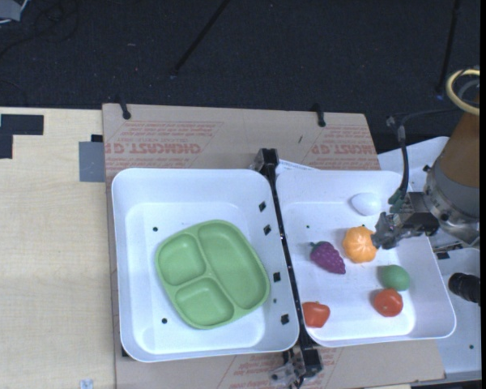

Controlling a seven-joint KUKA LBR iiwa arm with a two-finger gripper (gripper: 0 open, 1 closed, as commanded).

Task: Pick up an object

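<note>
Right now the claw (pixel 381 239) sits just beside a round orange fruit (pixel 359 245) in the right bin (pixel 437 314), purple grapes (pixel 327 257) on its other side; claw state unclear.

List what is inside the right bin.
In the right bin: white egg, orange fruit, purple grapes, green ball, two red pieces. The pincer covers the floor beside the orange.

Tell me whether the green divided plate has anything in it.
Empty. The green plate lies flat in the left bin, and all three of its compartments show only bare green surface.
</note>
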